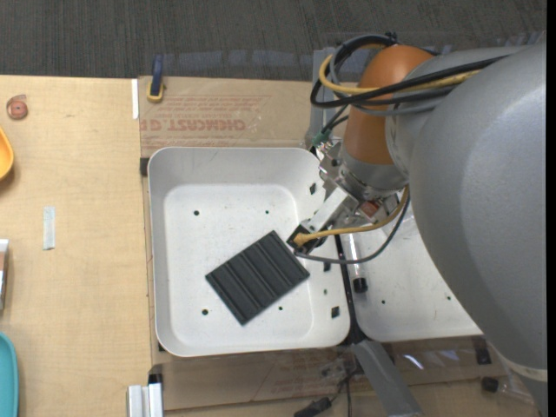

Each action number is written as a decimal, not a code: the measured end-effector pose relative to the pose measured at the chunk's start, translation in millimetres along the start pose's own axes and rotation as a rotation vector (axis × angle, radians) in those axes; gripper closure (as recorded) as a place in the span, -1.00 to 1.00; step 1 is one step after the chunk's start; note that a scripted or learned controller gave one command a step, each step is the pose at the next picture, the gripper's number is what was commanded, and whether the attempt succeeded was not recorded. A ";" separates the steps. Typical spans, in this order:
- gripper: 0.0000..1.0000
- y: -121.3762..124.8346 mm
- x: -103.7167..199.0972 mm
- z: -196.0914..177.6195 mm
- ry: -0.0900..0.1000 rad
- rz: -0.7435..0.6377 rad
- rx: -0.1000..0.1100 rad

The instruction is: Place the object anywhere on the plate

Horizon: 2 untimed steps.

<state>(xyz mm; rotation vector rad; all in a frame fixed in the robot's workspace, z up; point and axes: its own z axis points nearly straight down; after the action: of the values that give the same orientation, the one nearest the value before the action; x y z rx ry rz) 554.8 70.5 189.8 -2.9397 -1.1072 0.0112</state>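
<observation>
- Toward the lower middle of the left bin [161,233], a ribbed dark slab [258,277] lies flat on the white floor.
- Slab is a rectangle turned at a diagonal. Its long axis runs from lower left to upper right in the camera view.
- Grooves on its top look to run along that same long axis.
- Slab's upper-right end points at the bin's right wall and toward the robot's wrist; its lower-left end points toward the bin's near-left corner.
- Slab sits clear of all four bin walls, nearer the right and near walls than the left and far ones.
- Arm [486,189] comes in from the right, big in the frame, with the orange band [387,102] over the far-right corner of the left bin.
- Jaws hang at the left bin's right wall, just beside the slab's upper-right end; open or closed, cannot tell, and contact with the slab cannot be told either.
- Right bin [417,294] is mostly covered by the arm.
- Both bins rest on cardboard [204,115] with red print.
- Wooden table [69,233] at left carries a small pale strip [49,228] and a small reddish disc [16,108].
- Orange thing [4,159] and teal thing [7,376] are cut off by the left edge.
</observation>
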 end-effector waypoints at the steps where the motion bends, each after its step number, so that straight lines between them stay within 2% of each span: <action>1: 1.00 9.9 66.1 16.0 0.001 0.045 -0.002; 2: 1.00 -41.3 18.2 -93.0 0.001 -0.118 -0.002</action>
<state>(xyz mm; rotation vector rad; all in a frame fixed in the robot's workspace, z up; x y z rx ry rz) 541.9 113.7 282.8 -2.8702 -1.2798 0.0086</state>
